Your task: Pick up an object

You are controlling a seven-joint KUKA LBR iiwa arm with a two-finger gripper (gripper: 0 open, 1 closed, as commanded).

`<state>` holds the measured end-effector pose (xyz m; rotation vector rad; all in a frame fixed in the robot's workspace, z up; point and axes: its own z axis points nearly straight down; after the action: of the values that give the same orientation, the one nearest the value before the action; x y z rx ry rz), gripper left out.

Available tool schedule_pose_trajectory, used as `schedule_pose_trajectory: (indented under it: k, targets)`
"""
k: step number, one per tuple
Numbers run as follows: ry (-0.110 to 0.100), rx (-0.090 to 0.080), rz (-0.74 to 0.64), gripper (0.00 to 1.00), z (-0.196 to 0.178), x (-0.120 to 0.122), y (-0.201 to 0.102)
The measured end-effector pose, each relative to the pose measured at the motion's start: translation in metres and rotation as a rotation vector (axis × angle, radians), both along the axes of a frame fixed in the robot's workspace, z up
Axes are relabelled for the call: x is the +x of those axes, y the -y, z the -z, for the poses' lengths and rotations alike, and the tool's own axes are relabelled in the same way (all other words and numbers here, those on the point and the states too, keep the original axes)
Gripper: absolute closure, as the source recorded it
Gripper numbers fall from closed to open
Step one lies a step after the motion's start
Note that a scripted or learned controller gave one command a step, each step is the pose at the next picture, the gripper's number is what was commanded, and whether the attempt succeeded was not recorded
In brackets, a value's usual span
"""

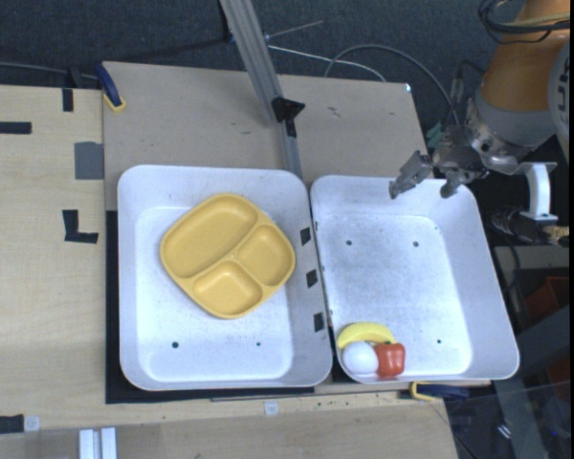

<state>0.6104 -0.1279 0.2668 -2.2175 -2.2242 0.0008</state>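
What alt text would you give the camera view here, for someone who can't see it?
The gripper hovers open over the far rim of the right bin, holding nothing. A small cluster of yellow, white and red objects sits in that bin's near left corner. The left bin holds a yellow divided plate.

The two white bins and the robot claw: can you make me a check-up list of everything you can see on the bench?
Surface: tan wooden bench bearing a left white bin and a right white bin, side by side.
Job's things: yellow three-compartment plastic tray in the left bin; a yellow curved piece, a white ball and a small red object clustered at the right bin's near left corner.
Clutter: black tape marks on the bench's left part.
Grippers: claw open, over the right bin's far edge, holding nothing.
Cables: thin grey cable beyond the bench.
Surroundings: dark carpet; slanted grey metal pole.
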Motion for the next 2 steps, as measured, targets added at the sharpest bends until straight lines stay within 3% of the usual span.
schedule_pose_trajectory:
  k: [1, 2]
  targets:
    - [0.0, 0.0, 0.0, 0.0, 0.0, 0.0, 0.0]
    - [-0.006, -0.001, 0.001, 0.0, 0.061, 0.005, 0.004]
